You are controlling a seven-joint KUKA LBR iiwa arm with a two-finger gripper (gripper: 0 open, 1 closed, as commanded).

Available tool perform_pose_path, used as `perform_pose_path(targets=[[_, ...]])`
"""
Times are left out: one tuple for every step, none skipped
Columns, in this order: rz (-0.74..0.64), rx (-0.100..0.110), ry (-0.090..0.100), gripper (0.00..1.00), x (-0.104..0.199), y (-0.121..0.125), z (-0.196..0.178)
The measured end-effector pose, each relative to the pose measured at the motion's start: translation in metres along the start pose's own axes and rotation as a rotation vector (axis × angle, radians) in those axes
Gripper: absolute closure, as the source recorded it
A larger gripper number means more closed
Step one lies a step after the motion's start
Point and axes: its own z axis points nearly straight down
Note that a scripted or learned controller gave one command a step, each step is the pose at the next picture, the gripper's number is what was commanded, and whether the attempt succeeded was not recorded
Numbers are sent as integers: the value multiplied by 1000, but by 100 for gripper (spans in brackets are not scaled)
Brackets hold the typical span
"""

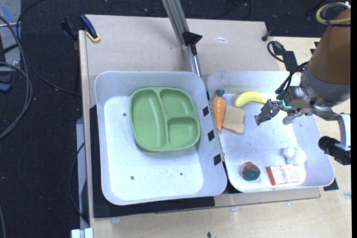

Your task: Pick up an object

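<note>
Beside the left bin's green three-compartment plastic tray (165, 119), the right white bin (318, 173) holds a curved yellow toy banana (249, 98), light, rigid, slick, best pinched mid-curve, just left of the black gripper (262, 117), whose grip state I cannot tell.

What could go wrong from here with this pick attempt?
The banana, carrot and bread slice lie packed together in the right bin, so a descent there might nudge neighbours or grab two things. The tool hangs over bare floor beside the banana, so closing here would likely catch nothing. The carrot lies against the bin's left wall, leaving little finger room.
</note>
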Motion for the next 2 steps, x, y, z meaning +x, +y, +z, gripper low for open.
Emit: perform_pose_path(targets=[[0,-1,0,0,0,0,0],[2,5,1,0,7,-4,61]])
